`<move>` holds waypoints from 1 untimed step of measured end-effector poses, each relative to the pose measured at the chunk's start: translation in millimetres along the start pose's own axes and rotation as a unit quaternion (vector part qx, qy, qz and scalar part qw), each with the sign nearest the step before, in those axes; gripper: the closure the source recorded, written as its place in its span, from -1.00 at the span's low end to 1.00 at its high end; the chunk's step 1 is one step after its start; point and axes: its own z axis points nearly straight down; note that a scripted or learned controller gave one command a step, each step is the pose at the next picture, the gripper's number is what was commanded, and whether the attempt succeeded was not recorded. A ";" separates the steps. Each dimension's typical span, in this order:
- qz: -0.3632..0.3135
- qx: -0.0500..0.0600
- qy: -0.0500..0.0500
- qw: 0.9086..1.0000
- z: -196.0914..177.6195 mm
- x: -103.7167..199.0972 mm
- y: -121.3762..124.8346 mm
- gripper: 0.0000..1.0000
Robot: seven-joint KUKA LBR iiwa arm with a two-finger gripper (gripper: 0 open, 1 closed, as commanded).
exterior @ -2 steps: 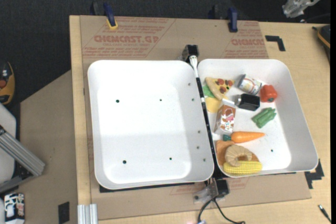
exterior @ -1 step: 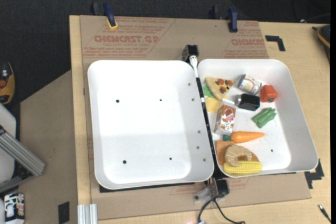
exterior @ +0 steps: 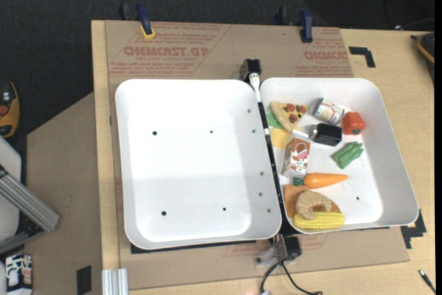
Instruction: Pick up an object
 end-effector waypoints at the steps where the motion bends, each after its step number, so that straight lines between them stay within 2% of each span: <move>1: 0.000 -0.002 -0.002 1.000 -11.1 0.1 0.7 1.00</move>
